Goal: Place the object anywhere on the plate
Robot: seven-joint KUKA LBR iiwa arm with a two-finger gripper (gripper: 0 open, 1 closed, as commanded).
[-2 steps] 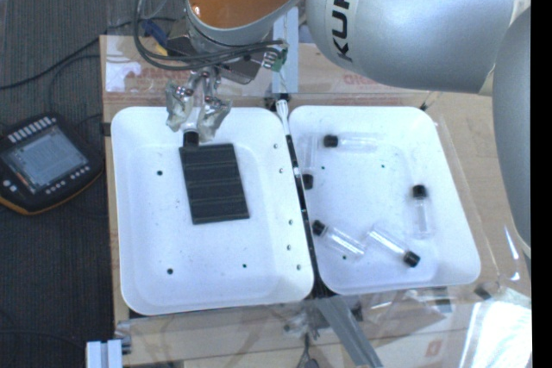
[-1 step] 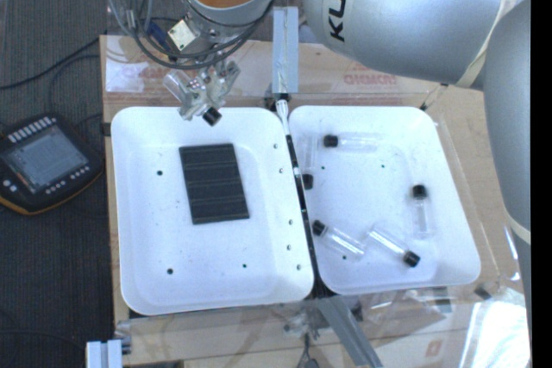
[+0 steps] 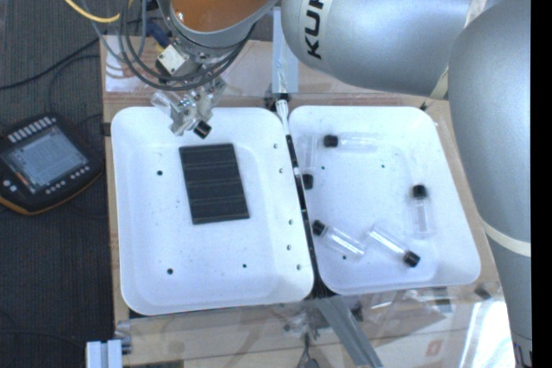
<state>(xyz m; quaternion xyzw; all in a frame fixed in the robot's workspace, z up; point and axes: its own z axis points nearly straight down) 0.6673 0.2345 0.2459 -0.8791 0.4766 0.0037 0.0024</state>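
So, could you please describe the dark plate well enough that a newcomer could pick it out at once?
Find the left white bin. Near its middle, slightly toward the far side, lies the plate: a flat black ribbed rectangle. Nothing else there resembles it; the clear vials with black caps lie in the right bin.

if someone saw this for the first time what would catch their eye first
The big grey KUKA arm with its orange band sweeps across the top, its gripper over the far edge of the left bin. A black ridged plate lies in that bin, while clear vials with black caps lie scattered in the right bin.
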